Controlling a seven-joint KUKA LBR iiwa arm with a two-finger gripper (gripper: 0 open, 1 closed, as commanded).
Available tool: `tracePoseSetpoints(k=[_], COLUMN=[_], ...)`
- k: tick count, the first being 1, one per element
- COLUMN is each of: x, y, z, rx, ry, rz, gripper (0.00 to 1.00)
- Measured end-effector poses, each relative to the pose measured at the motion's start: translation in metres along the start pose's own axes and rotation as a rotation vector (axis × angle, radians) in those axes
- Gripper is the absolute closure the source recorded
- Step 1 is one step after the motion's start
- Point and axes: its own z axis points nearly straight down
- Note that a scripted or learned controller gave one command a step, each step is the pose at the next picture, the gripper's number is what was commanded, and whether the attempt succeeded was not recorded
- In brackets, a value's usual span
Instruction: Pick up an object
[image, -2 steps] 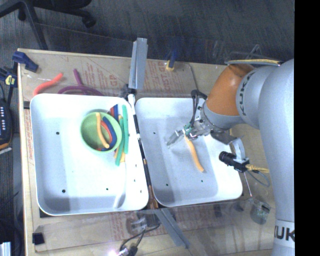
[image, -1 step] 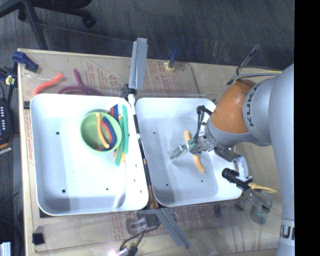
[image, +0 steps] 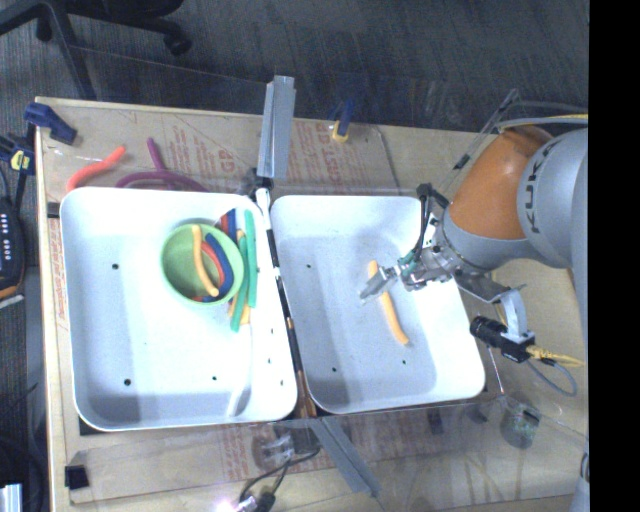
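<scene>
Orange and thin, the stick (image: 388, 305) lies in the right bin (image: 340, 380), and we see the gripper (image: 378, 288) just above its far end. We cannot tell its state. Farther left, a green bowl (image: 203, 262) holds coloured sticks.

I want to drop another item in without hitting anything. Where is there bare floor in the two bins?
Left bin: bare along its left side and whole front, away from the green bowl and the sticks at its back right. Right bin: bare left half and front; crowded mid-right around the orange stick and tool.
</scene>
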Motion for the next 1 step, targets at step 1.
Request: tracePoseSetpoints(k=[1], x=[-0.0062], y=[0.0327], z=[0.0686], rx=[-0.001], ry=[-0.001], rz=[0.252], gripper=[0.00])
